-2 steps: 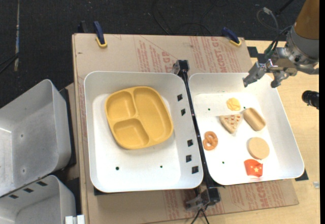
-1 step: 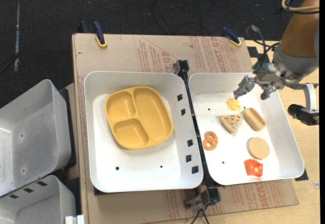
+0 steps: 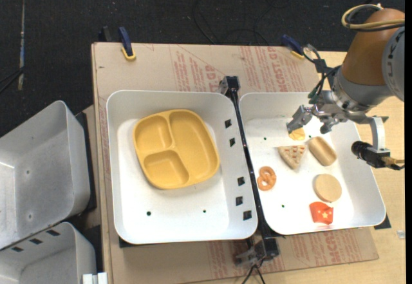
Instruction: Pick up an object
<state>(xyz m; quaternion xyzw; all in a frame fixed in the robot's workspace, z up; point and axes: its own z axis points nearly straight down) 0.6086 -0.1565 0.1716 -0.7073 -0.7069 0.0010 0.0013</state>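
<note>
gripper [image 3: 313,121] hanging over the upper part of the right bin [image 3: 270,104], its two fingers [image 3: 297,120] standing spread apart with nothing showing between them; a small yellow bit [image 3: 296,134] is lying on the bin floor just below the left finger, whether touching it or apart i cannot tell. arm [image 3: 372,56] reaching in from the right, grey with an orange band above the wrist. right bin is bearing five further pieces: wedge [image 3: 293,156], tan with speckles, lying just below the yellow bit; roll [image 3: 322,151], oblong and tan, lying just right of the wedge and tilted; pretzel [image 3: 266,178], orange-brown, sitting near the bin's left wall, below and left of the wedge; cookie [image 3: 327,187], round and pale tan, lying below the roll; red piece [image 3: 322,212], sitting just below the cookie near the front rim. all five are lying apart from the gripper. left bin [image 3: 122,167], beside the right bin and meeting it at a black divider [image 3: 243,147], is holding a yellow tray [image 3: 174,148] with three compartments, lying flat and turned at a slant. both bins are resting on a cardboard sheet [image 3: 167,60], with two clamps [image 3: 126,43] gripping its far edge. grey tubs [image 3: 35,160] are standing at far left, well apart from the bins.
</note>
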